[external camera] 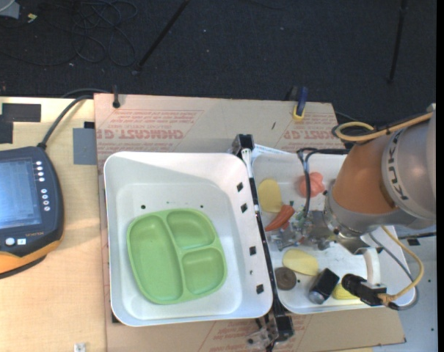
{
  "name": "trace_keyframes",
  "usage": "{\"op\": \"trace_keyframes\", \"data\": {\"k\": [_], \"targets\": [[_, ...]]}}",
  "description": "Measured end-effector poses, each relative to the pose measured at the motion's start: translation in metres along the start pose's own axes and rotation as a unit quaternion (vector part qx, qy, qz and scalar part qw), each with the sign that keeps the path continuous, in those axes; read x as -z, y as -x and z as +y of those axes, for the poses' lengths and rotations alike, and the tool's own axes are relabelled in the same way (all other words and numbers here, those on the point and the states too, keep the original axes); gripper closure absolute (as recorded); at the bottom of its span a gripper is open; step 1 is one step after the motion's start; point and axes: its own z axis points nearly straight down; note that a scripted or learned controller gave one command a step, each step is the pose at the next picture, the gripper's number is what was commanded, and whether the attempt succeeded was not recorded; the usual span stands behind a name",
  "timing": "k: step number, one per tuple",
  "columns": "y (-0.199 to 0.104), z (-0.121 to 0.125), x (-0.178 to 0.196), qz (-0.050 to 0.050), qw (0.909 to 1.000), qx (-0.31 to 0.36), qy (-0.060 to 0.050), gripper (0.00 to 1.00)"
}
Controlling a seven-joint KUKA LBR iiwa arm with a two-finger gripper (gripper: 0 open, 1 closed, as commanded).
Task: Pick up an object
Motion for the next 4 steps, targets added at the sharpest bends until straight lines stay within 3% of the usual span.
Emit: {"op": "trace_keyframes", "data": {"k": [1,2,3,4], "targets": [[-0.006,-0.044,-0.012,-0.007,0.9999,-0.003,0.014,0.0],[-0.007,-0.045,-0.003,-0.003,1.0,-0.001,0.008,1.0],[-0.102,0.049,0.09,0.0,0.9999,0.01,0.009,1.0],[-0.07,-0.006,0.253,-0.001,0.9999,0.003,0.011,1.0]]}}
